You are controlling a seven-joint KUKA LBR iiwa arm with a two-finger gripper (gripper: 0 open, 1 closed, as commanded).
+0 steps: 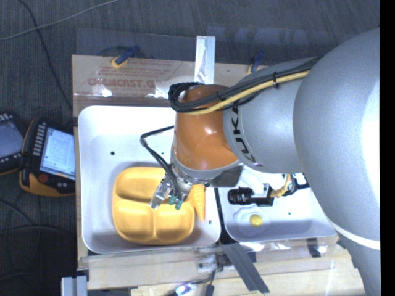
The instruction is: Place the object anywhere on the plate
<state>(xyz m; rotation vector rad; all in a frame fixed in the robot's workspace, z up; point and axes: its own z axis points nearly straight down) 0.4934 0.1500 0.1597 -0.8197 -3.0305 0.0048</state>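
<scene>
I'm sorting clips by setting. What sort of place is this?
Probably a robotics lab or test cell: a grey and orange KUKA arm over two shallow white bins, a handheld control pendant on carpet, and loose cables.

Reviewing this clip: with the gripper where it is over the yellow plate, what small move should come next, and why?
Probably a short retreat straight up. The gripper sits low over the right part of the yellow plate in the left bin, and an orange object lies at the plate's right edge beside it. Rising would show whether the object rests on the plate.
</scene>
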